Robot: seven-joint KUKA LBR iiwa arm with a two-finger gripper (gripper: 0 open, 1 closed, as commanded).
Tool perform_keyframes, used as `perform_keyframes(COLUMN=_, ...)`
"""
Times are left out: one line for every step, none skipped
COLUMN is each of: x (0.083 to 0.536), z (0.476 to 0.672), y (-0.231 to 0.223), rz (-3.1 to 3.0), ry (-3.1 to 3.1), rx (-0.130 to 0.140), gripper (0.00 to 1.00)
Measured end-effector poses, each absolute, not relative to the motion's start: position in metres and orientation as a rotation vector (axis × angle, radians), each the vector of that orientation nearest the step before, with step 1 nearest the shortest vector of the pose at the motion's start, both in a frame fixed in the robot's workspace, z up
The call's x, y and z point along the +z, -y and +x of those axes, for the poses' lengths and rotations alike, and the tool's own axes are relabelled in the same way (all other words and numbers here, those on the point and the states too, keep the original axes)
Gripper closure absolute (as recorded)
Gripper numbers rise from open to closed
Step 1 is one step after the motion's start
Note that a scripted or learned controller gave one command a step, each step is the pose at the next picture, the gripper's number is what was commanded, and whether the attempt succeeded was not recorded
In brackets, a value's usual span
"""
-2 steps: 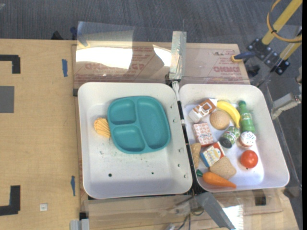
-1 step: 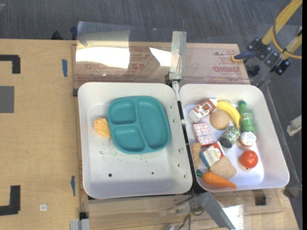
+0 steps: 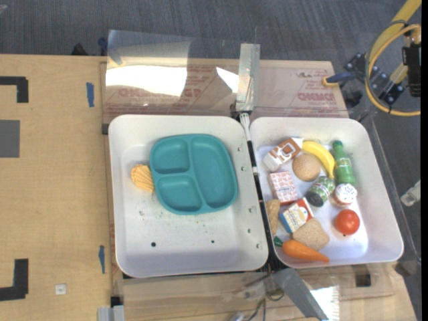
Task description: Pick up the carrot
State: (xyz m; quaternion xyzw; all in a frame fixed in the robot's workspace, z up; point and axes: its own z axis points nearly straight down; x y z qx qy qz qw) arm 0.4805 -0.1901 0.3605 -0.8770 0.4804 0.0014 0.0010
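Note:
The orange carrot (image 3: 304, 251) lies along the front edge of the right white bin (image 3: 382, 199), its tip pointing right, just in front of a slice of brown bread (image 3: 312, 233). A dark part of the arm with yellow cables (image 3: 394, 65) sits at the top right corner, well away from the bin.
The right bin also holds a banana (image 3: 321, 155), a green bottle (image 3: 344, 166), a tomato (image 3: 347, 222), a bread roll (image 3: 306, 168), small cartons and a can. The left bin (image 3: 127, 239) holds a teal divided plate (image 3: 193, 172) and a yellow shell-like piece (image 3: 142, 177).

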Motion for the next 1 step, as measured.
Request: perform_keyframes(x=0.3264, z=0.4808, y=0.1983, rz=-2.998, ry=-0.928, rx=0.000, gripper=0.00)
